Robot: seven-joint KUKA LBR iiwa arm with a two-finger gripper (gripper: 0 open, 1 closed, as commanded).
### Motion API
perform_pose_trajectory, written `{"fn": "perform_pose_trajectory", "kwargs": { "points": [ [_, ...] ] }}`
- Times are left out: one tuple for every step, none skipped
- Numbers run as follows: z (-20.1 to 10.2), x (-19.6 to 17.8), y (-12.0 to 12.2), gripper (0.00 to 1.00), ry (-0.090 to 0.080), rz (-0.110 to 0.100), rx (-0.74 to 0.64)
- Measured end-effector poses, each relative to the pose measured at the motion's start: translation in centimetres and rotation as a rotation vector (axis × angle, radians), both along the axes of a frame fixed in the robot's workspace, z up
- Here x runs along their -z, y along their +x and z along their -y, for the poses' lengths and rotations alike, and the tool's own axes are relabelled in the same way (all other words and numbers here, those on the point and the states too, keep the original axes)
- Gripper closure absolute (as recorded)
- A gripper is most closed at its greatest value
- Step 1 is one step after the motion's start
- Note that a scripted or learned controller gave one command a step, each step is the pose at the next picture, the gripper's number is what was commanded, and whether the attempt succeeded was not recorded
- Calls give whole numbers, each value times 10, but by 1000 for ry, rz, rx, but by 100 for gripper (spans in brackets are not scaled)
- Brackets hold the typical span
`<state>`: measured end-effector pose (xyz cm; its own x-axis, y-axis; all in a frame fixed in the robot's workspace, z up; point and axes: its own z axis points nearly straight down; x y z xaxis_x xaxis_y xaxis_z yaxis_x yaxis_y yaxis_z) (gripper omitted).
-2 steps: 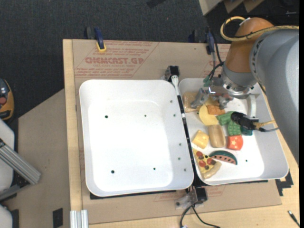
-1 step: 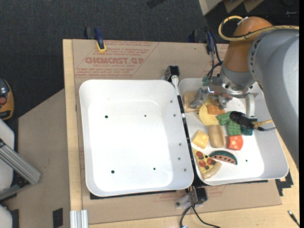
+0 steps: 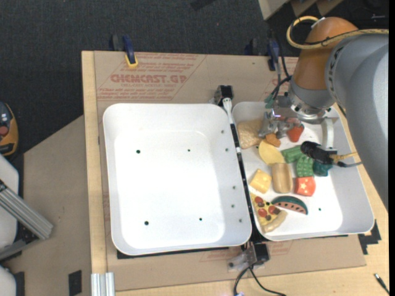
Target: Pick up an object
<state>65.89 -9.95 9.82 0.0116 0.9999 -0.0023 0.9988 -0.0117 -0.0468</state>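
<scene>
Gripper low in right bin, at far end of toy pile, by orange piece and bread; finger state: cannot tell. Nothing lifted yet, grasp and lift remain. Left bin beside it

Left white bin beside right bin; blue-yellow clamp on cardboard sheet.

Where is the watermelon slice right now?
The watermelon slice lies in the right bin, toward its near edge, just right of the pizza slice and below the red cube.
</scene>
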Motion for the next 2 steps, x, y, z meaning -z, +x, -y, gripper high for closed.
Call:
{"fn": "perform_pose_trajectory", "kwargs": {
  "points": [
    [-82,-92,-96,100,8,47,-19],
    [-133,-88,-59,100,-12,53,-13]
  ]
}}
